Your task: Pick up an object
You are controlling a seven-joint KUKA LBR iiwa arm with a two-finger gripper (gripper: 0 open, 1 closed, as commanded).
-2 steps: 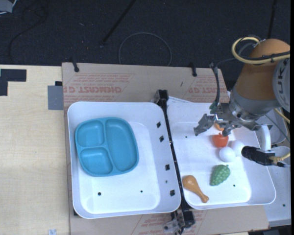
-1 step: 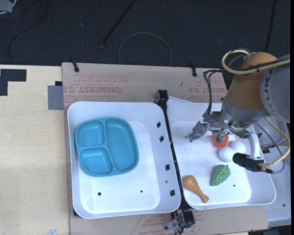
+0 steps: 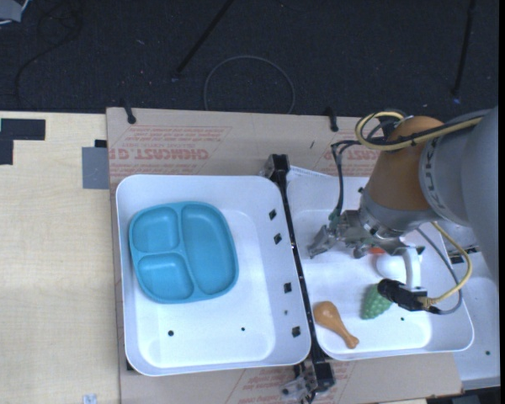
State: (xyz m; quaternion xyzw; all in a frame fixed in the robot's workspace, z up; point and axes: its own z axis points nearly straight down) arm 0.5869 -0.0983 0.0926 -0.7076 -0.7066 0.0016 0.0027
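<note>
Tool (image 3: pixel 326 241) hovering in right bin (image 3: pixel 454 339), looking open, apparently gripping nothing; drumstick (image 3: pixel 335 322) sitting just below it, green toy (image 3: pixel 374 302) below-right.

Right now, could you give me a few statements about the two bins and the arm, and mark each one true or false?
1. A blue divided plate lies in the left bin. True.
2. The orange drumstick toy lies on the blue divided plate. False: it lies in the right bin, near its front edge.
3. A green toy lies to the right of the orange drumstick toy. True.
4. The gripper hangs over the left bin. False: it is over the right bin, near the divider.
5. The gripper holds the green toy. False: the green toy lies apart from it on the bin floor.
</note>
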